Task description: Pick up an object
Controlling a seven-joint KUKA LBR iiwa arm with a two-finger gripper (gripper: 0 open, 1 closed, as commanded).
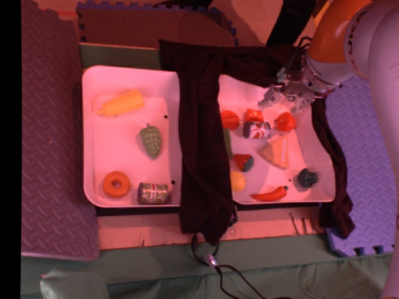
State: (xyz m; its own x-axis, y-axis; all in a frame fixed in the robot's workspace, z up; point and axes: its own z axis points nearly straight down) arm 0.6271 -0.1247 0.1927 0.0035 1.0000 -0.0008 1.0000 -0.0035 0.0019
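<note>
two white bins sit side by side, a dark cloth (201,148) draped between them. in the left bin (93,80) i see a yellow squash (121,103), a green cone-like fruit (150,140), an orange ring (116,184) and a small can (153,194). the right bin (321,195) holds a red pepper (230,119), a soda can (256,129), a tomato (285,122), a cheese wedge (278,152), broccoli (306,178), a chili (269,195) and a strawberry (244,162). my gripper (284,102) hangs over the right bin's far edge, fingers spread, grasping nothing, just above the tomato.
</note>
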